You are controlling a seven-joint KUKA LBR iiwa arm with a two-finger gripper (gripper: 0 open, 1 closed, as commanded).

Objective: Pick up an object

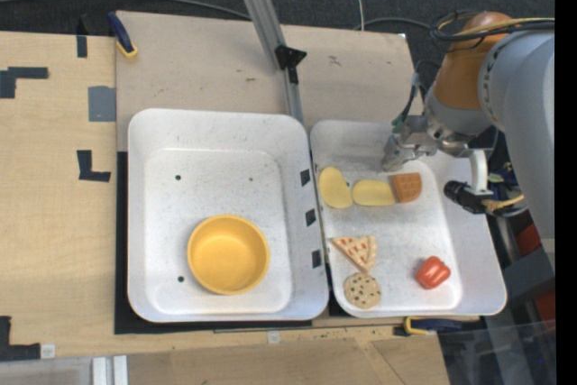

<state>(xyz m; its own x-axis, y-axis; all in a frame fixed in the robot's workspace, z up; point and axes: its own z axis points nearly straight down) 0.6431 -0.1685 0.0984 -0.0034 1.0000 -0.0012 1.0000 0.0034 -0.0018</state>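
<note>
Camera view: two white bins sit side by side on the bench. The left bin (153, 140) holds a yellow bowl (228, 253) near its front edge, with bare floor behind and to either side of it.

The right bin (473, 279) holds six pieces. A pale yellow slice (335, 188), a yellow oblong piece (371, 193) and a brown waffle-like square (407, 187) lie in a row across the middle, the last two touching. Toward the near edge lie a pizza slice (355, 250), a cookie (361, 290) and a red pepper (432, 272), each apart from the others.

The gripper (402, 151) hangs over the far part of the right bin, just behind the waffle-like square, close to the far wall. Finger state: cannot tell. Nothing is seen in its grasp.
</note>
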